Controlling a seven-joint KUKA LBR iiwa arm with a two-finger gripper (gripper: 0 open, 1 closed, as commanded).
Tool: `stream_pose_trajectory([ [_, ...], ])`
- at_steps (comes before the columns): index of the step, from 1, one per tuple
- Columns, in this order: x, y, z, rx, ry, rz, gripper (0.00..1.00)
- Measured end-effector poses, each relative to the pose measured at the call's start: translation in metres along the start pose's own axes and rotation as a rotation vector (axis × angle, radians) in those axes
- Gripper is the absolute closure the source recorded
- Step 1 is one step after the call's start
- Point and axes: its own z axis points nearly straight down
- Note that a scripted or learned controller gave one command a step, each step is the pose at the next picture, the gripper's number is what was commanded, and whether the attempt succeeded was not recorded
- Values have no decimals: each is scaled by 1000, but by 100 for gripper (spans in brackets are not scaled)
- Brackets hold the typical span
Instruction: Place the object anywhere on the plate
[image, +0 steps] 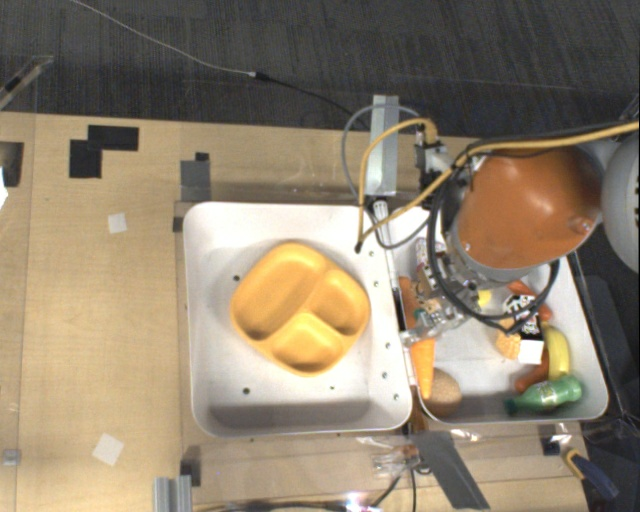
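Green bottle-shaped toy lying at near edge of right bin, brown potato-like piece and orange carrot sitting toward near left corner. Banana and cheese-like wedge lying just beyond.

Gripper hanging low over carrot's far end, wrist and cables covering it; grasp state: cannot tell. Target object unclear, likely carrot.

Yellow plate waiting in left bin.

Risk: crowded toys, bin wall beside carrot blocking fingers, slipped grasp.

Robot lab, wooden bench, white bins, trailing cables
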Motion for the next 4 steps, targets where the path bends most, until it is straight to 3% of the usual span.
stream_pose_trajectory([
  [1,-43,-56,0,0,-1,-23,100],
  [2,-85,-153,-62,5,0,-332,100],
  [3,-83,-152,-60,2,0,-328,0],
  [4,-84,-154,-73,11,-2,-324,100],
])
